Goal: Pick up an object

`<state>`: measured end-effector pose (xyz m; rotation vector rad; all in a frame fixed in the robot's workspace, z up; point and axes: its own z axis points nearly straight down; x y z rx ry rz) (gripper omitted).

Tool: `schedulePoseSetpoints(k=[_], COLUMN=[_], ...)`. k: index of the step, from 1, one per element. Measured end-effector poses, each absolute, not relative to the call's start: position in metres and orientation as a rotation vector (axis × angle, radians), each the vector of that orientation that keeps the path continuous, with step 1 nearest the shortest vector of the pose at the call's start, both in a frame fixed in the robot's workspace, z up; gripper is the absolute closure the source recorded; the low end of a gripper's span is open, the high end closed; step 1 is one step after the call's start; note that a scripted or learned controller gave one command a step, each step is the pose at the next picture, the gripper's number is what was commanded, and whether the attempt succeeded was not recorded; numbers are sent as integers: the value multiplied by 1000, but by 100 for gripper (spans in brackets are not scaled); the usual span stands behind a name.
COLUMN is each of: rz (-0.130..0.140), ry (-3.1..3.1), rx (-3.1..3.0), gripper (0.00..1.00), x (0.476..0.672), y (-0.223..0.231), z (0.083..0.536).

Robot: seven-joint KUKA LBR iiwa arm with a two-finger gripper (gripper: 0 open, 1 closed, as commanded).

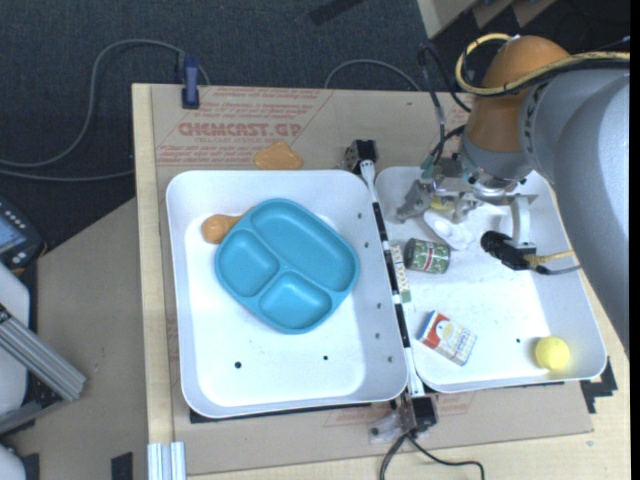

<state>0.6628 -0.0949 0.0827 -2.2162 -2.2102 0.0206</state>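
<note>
I am watching a small green cylindrical can [428, 256] that is lying on its side in the right shallow white bin [500, 368], in the far left part of it, close to the wall it shares with the other bin. The can's long axis is running roughly left to right across the view, with one pale end facing the left bin. Its label is showing green with a red patch, but the print is too small for me to read.

Just beyond the can, a white crumpled lump [458, 234] is lying almost against it. The pincer [432, 206] is hanging right over that lump at the far end of the bin; I cannot tell whether it is released or clenched, and I am seeing nothing held in it.

Nearer the front, a small red-and-white carton [447, 338] is lying flat and skewed, its print unreadable, and a yellow ball [551, 353] is sitting in the front right corner.

In the left shallow white bin [290, 388], a blue three-compartment plastic plate [287, 265] is partly covering an orange rounded piece [214, 229]. The table's brown board [240, 128] is showing "CHEMCAST GP" in red.
</note>
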Motion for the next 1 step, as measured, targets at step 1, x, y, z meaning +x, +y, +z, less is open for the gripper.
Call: schedulePoseSetpoints(k=[1], rz=[17], ry=[-2209], rx=[-2215], gripper=[0], x=[663], y=[-97], z=[83])
